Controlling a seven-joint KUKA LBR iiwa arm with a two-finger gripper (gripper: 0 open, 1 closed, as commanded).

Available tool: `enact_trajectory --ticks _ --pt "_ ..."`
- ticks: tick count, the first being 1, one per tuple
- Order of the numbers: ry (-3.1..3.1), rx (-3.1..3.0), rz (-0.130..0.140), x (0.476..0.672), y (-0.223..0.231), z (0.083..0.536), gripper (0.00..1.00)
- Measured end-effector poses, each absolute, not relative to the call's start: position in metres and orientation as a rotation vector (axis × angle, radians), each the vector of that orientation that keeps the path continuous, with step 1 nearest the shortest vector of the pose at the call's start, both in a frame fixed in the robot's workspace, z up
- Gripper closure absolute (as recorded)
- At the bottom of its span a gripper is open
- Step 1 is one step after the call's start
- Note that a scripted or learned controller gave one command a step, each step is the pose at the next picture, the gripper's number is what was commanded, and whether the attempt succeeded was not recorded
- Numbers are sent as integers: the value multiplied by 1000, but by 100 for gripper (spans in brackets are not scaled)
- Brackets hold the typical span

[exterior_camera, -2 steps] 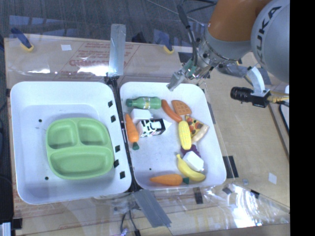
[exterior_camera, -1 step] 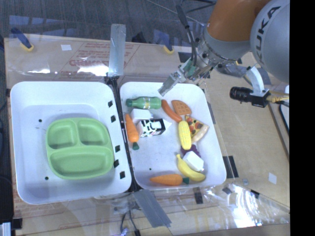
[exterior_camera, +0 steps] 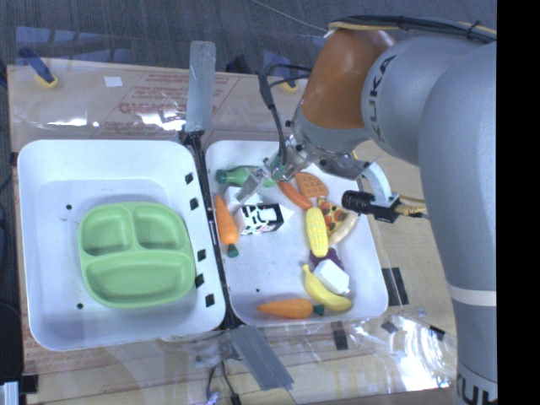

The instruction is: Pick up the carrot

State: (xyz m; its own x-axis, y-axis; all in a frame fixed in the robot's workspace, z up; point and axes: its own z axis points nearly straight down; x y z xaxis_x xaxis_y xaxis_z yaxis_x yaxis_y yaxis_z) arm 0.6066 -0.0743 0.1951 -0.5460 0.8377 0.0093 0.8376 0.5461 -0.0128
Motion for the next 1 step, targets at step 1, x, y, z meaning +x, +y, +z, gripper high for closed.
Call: enact_trajectory --ticks 1 --pt "-2740 -1528 2 563 -32 191 0"
